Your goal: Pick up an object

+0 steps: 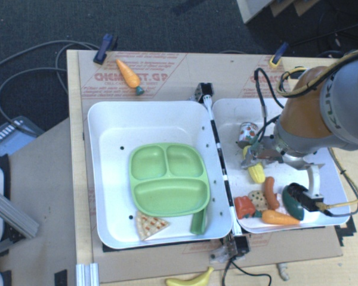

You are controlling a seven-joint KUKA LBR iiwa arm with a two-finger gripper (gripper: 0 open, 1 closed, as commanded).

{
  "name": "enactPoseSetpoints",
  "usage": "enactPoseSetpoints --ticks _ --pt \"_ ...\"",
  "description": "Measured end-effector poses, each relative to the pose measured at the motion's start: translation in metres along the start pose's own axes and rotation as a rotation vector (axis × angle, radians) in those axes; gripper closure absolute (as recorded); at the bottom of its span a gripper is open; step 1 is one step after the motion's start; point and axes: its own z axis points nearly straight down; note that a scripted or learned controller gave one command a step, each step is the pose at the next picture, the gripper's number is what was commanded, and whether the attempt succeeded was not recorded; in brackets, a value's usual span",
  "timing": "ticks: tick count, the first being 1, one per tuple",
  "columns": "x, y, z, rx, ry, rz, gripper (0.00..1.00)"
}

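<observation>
A yellow banana (191, 276) lies at the bottom edge of the frame, on the worktop (167, 64) below the two bins. In the left bin (107, 136) sit a green divided plate (167, 179), a pizza slice (150, 224) and a green piece (198, 222). The right bin (232, 115) holds a corn cob (256, 173), a sausage (270, 193), a red piece (244, 207), a cookie (258, 199), an orange carrot (280, 218), a dark green item (293, 202) and a speckled ball (247, 132). The gripper (255, 154) reaches low into this bin at centre right, just above the corn cob; whether its fingers are spread or pressed together cannot be told. Another carrot (129, 75) lies at upper left on the worktop.
</observation>
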Motion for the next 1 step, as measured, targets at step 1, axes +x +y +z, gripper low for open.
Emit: enactPoseSetpoints --ticks 1 --pt "0.0972 -0.0091 -0.108 -0.001 0.001 -0.003 1.0"
